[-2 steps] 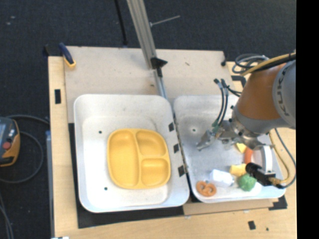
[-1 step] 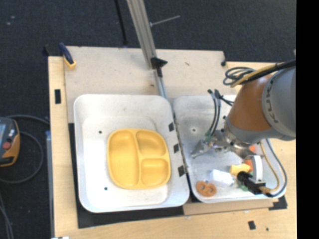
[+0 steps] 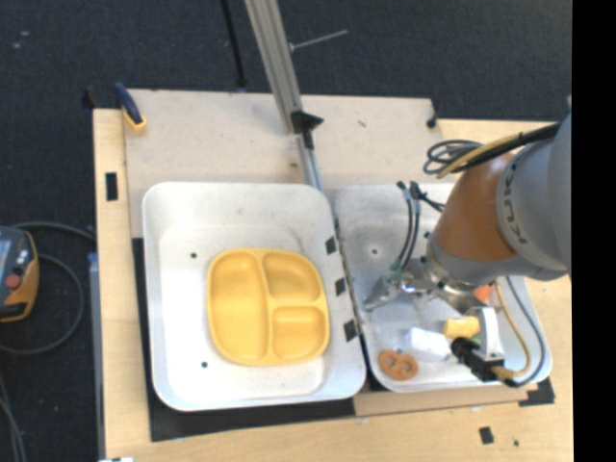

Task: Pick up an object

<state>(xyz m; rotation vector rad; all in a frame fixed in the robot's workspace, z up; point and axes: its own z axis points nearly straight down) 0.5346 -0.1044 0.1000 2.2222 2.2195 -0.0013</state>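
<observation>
The table (image 3: 212,133) carries 2 white bins side by side, and the arm reaches over the right bin (image 3: 371,221) with the tool (image 3: 390,290) low near that bin's left wall, about midway along it. Nothing is visibly held, and I cannot tell whether the tool is open or closed, since the wrist hides much of it. No single target is fixed by the task. The nearest candidates lie along the right bin's front edge: a brown ring-shaped piece (image 3: 397,364) near the front-left corner, a white piece (image 3: 423,340) just beside it, and a small yellow piece (image 3: 462,326) further right, partly under the arm. A yellow divided plate (image 3: 268,306) lies flat in the left bin (image 3: 173,258), toward its front-right area. The main risk, as I judge it, is that the tool sits over bare bin floor, apart from all 3 small pieces, so closing here would likely catch nothing. Working this close to the wall could also scrape it, and the crowded pieces may nudge each other away.
</observation>
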